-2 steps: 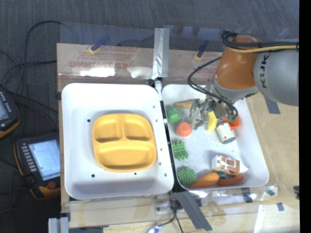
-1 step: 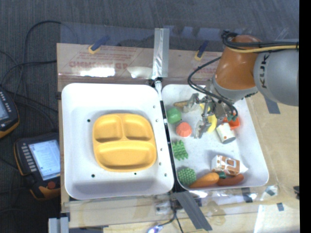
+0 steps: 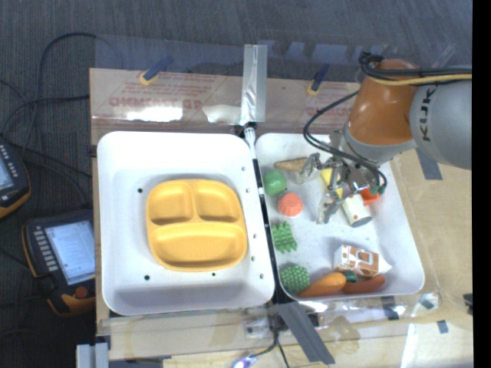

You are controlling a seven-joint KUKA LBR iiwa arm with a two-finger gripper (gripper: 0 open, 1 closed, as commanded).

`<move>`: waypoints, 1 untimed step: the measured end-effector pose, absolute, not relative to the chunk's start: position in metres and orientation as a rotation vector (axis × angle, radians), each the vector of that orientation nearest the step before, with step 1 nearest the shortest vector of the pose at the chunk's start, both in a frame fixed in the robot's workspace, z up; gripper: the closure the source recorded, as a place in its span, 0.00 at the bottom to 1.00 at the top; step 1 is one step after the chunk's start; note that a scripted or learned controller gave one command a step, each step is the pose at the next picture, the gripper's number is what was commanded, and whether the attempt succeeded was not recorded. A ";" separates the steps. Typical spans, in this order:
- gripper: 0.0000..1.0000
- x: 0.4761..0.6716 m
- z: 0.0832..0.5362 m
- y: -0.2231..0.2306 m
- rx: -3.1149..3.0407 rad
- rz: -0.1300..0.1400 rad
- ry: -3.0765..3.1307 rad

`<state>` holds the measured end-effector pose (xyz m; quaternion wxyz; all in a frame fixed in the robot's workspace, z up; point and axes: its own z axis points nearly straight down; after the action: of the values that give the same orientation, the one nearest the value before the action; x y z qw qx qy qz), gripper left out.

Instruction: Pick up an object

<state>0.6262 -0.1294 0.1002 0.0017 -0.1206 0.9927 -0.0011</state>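
Overhead slanted view of the desk (image 3: pixel 115 98), a tan board with taped clear film along its far edge, set on dark grey carpet (image 3: pixel 153 14). Two shallow white bins lie side by side, their inner rims touching. The left bin (image 3: pixel 123 167) carries a yellow divided tray (image 3: pixel 197 223) near its centre. The right bin (image 3: pixel 403 244) holds the loose objects: a green ball (image 3: pixel 275 182) and an orange-red ball (image 3: pixel 290 204) near its left wall, a green spiky toy (image 3: pixel 285 238) below them, a second green knobbly ball (image 3: pixel 294 275) at the near left corner, a carrot (image 3: pixel 323 284) and a red sausage-shaped piece (image 3: pixel 367 284) along the near wall, a small printed box (image 3: pixel 358 261) just above them, and a tan flat piece (image 3: pixel 290 164) at the far side. The grey arm with its orange band (image 3: pixel 380 110) reaches in from the right. The end effector (image 3: pixel 337 194) hangs low over the upper middle of the right bin, beside a white cylinder with an orange-red end (image 3: pixel 357 208) and a yellow piece (image 3: pixel 328 176); whether anything is gripped cannot be told. Black cables (image 3: pixel 46 106) trail across the carpet at left toward two handheld screens (image 3: pixel 61 251).
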 end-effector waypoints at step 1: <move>0.00 0.636 0.090 -0.122 -0.215 0.003 3.132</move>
<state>0.6362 -0.1218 0.0900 0.0013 -0.0685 0.9976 0.0009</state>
